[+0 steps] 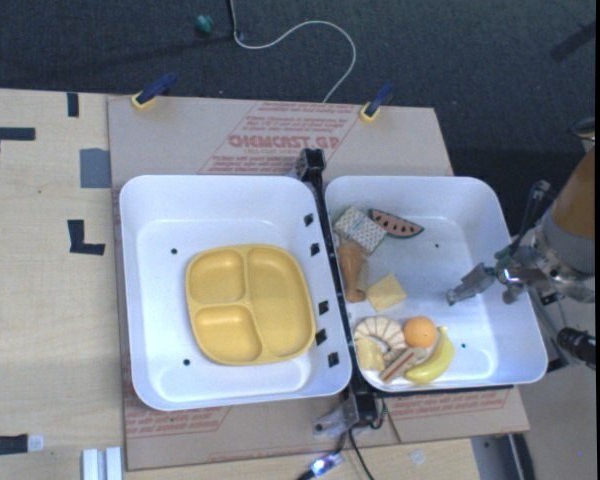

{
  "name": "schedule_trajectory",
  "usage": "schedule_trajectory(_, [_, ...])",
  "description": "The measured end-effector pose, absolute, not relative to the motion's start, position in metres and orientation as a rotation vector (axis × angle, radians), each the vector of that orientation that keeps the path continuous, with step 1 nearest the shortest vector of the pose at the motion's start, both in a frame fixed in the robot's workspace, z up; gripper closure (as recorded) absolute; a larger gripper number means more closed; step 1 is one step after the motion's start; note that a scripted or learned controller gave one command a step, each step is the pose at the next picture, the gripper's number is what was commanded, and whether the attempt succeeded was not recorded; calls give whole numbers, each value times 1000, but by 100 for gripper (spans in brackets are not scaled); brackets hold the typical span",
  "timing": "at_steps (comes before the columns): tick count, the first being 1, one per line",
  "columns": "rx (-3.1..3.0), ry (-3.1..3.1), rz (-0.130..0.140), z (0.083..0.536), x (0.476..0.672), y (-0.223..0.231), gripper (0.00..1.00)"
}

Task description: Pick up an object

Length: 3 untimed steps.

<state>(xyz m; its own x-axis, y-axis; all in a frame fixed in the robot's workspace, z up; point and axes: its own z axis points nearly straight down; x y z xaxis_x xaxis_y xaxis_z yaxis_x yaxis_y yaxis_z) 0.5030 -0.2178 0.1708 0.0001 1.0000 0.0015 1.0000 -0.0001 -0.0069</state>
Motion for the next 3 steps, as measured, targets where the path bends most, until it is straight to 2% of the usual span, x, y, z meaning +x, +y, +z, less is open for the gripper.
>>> schedule_trajectory(2, [-2221, -2223, 3, 83, 502, -212, 0])
schedule_trajectory(3, [-2222, -2225, 1, 95, 503, -212, 100])
